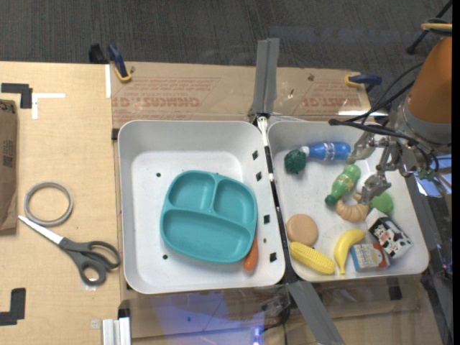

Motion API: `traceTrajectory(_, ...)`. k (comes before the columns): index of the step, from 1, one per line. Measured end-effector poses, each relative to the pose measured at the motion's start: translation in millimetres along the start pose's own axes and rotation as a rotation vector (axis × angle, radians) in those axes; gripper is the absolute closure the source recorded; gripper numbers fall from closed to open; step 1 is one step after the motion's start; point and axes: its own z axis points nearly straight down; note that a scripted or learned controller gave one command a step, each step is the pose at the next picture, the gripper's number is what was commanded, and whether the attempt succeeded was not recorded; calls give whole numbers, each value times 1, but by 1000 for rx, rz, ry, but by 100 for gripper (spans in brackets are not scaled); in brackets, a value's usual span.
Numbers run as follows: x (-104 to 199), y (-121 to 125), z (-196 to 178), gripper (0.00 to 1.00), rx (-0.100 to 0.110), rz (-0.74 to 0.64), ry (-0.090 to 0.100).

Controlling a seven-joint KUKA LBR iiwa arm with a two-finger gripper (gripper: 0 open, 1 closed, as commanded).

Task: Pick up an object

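My gripper (367, 169) hangs over the upper right part of the right bin (282, 200), open, with nothing between its fingers. Just below it lie a croissant (352, 210) and a green lump (383, 203). A green bottle (344, 183) sits to its left. A blue bottle (328, 151) and a dark green broccoli piece (295, 162) lie near the far wall. Toward the front are a tan bun (302, 229), a corn cob (312, 257), a banana (347, 247), a small box (366, 256) and a cow-patterned carton (389, 237).
The left bin (136, 192) holds a teal divided plate (209, 216) with a carrot (251, 256) at its right edge. On the bench to the left lie scissors (79, 251) and a tape roll (48, 202). Cardboard (180, 95) lies behind the bins.
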Motion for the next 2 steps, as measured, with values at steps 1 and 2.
traceTrajectory(1, 40, -26, 101, 0, 0, -48, -1)
traceTrajectory(2, 49, 62, 112, 0, -1, 92, -1)
